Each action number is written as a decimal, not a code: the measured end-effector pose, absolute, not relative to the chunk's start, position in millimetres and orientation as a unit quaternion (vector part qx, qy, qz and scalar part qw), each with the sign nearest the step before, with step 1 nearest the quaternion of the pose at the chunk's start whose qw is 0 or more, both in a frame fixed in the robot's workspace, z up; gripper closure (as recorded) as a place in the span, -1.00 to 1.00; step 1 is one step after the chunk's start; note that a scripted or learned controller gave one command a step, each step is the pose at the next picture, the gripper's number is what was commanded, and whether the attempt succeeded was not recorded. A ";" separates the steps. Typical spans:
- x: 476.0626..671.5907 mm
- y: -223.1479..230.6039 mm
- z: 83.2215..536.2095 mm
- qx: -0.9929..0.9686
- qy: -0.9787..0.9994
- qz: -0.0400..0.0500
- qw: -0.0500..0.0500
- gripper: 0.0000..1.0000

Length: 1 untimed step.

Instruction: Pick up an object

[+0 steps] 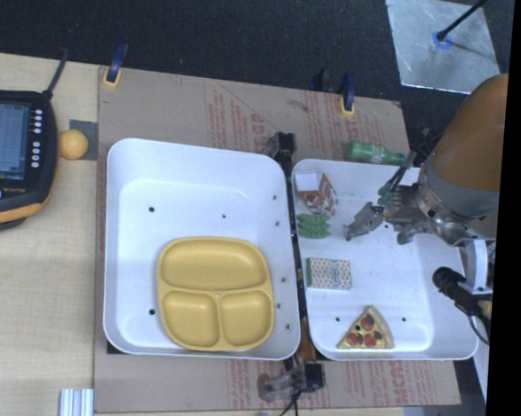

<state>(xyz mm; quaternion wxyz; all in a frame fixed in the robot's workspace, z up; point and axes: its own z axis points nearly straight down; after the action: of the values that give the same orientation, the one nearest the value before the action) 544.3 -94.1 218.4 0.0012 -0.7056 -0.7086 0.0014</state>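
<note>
Pincer: the gripper (363,226) hangs over the upper middle of the right bin (411,347), reaching in from the right on the grey arm (458,185); nothing shows between its tips, and whether they stand open or closed cannot be told from this slant.

Nearest things: a small red-and-white packet (316,198) and a green leafy piece (313,225) lie just to the gripper's left, hard against the bin's left wall.

Direction: the green piece sits almost level with the gripper tip and near it; the packet lies a little farther up.

Other candidates: a flat speckled square (329,273) lies below and left of the gripper; a pizza-slice toy (368,330) rests near the bin's lower edge, well apart.

Look of the green piece: small, low, ragged in outline, touching or nearly touching the packet above it.

Long axis: roughly left to right, too small to be sure.

Judgement: the short move is leftward and down; the wall beside it likely crowds one finger.

Left bin (138,176): holds a yellow divided plate (215,292).
</note>
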 end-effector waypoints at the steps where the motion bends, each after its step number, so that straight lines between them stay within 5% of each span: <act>1: 576.9 -97.6 121.2 -0.705 -0.709 0.002 0.002 -1.00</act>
<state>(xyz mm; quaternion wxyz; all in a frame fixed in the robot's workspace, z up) 576.9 -97.6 121.2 0.0019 -0.7053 -0.7089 0.0024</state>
